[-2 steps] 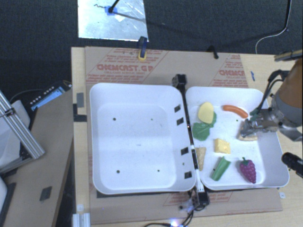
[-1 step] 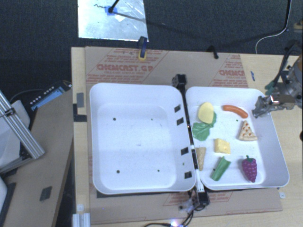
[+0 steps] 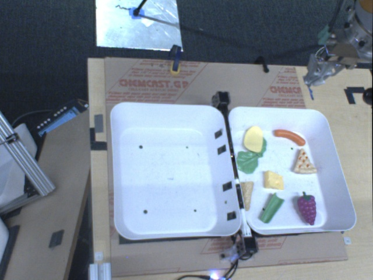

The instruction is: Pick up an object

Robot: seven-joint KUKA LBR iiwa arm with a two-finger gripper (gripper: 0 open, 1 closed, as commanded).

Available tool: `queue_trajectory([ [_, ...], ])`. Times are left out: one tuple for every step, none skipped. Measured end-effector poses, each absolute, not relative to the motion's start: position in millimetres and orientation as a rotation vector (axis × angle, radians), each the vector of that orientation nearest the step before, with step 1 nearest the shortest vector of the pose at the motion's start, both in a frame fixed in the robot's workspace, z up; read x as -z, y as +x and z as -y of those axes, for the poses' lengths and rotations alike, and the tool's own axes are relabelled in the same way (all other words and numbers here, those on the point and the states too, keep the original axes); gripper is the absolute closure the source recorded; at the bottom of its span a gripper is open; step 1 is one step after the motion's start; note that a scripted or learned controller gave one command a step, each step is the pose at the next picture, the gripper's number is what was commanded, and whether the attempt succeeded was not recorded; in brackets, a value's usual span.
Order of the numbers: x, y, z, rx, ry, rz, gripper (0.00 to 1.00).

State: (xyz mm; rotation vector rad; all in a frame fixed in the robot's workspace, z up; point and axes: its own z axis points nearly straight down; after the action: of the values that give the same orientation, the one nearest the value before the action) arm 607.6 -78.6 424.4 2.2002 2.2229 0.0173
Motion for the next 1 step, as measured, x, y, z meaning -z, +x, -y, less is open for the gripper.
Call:
queue_trajectory([
  [-450.7, 671.2, 67.7, -0.008, 2.207, -2.225, 1.0],
])
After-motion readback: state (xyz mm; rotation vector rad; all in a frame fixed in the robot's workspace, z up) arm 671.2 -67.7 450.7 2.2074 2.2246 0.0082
